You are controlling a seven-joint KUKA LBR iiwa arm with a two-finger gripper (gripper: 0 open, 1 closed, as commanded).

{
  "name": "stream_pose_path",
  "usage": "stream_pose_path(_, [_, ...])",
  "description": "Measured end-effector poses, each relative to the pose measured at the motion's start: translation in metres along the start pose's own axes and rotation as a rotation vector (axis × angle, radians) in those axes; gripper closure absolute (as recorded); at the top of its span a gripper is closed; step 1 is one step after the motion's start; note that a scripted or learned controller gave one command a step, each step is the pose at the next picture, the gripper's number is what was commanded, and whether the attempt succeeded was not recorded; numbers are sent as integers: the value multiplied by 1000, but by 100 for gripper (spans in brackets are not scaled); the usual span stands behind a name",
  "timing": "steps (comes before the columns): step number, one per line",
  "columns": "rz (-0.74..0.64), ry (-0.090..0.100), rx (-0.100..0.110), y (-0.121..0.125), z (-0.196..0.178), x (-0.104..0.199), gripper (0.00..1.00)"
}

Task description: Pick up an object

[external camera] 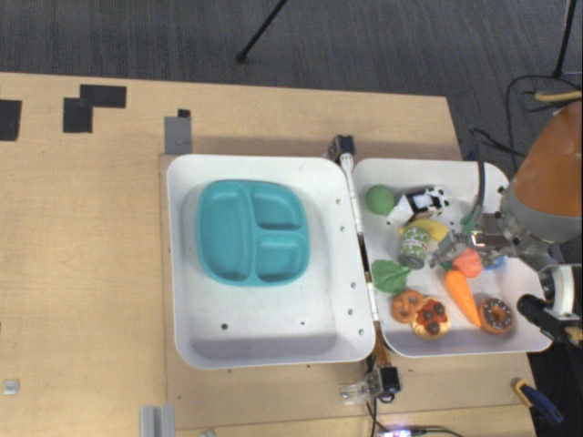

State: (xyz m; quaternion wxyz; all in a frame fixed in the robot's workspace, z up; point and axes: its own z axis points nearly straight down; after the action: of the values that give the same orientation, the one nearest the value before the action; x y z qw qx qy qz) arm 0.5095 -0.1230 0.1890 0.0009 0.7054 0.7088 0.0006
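The right bin [492, 176] holds several toy foods. Among them are a green ball [380, 198], a black-and-white cow figure [425, 202], a green can [414, 245] lying against a yellow piece [435, 229], a green leaf [390, 276], an orange carrot [462, 299] and a pink-red piece [468, 264]. My gripper [460, 247] is low in this bin, just right of the can and directly above the pink-red piece. The grey wrist and orange band [556, 167] rise behind it at the right edge.
A teal divided plate [252, 231] lies in the left bin [264, 344]. A fruit tart [431, 318], a small orange pastry [406, 306] and a chocolate donut [496, 315] sit along the right bin's front wall. A metal divider [357, 235] separates the bins.
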Motion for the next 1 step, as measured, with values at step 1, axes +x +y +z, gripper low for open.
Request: stream_pose_path(1, [-230, 0, -1, -17, 85, -11, 0])
